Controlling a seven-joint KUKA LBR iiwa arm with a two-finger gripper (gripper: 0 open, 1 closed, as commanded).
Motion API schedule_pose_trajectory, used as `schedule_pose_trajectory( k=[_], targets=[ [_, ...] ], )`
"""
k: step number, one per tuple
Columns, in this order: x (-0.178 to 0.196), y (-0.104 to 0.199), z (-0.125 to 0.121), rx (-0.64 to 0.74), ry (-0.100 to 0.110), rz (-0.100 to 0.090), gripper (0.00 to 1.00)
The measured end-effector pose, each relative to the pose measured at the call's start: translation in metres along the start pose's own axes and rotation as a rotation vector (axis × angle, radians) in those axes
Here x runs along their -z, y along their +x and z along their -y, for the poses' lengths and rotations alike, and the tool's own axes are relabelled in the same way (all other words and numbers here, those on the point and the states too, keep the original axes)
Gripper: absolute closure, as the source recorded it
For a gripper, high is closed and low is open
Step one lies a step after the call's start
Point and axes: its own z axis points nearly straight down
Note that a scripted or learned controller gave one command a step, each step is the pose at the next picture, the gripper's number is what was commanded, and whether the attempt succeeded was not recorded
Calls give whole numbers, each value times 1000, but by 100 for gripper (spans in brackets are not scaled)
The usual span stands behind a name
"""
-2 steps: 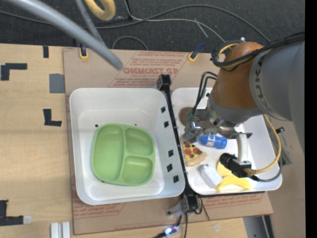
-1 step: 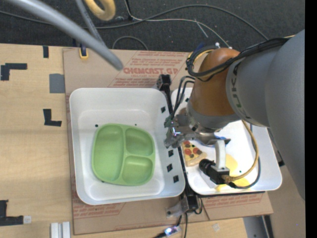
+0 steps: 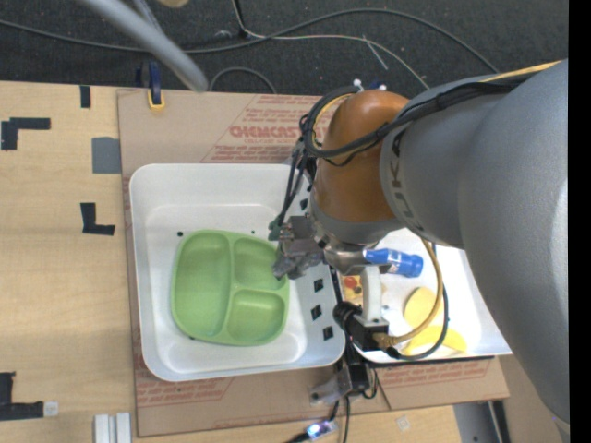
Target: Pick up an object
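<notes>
A wooden bench (image 3: 55, 275) under a sheet of brown cardboard (image 3: 222, 123) carries two shallow white bins, with the grey arm (image 3: 499, 183) reaching in from the right.

The left bin (image 3: 152, 192) holds a green divided plate (image 3: 226, 289), lying flat toward its near side. The gripper (image 3: 291, 255) hangs below the orange band (image 3: 360, 150), low over the plate's right rim near the wall between the bins; whether it touches the plate cannot be told, nor how the claw is set, since the wrist hides it. The right bin (image 3: 480, 326) sits largely under the arm; in it a blue and white object (image 3: 395, 262) lies toward the far side and a yellow object (image 3: 427, 321) toward the near side. Black cables (image 3: 277, 35) trail over the dark floor beyond the bench.
</notes>
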Motion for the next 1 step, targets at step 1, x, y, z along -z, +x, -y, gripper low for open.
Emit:
schedule_pose_trajectory(
  k=[1],
  targets=[
    [0,-4,0,-5,0,2,0]
  ],
)
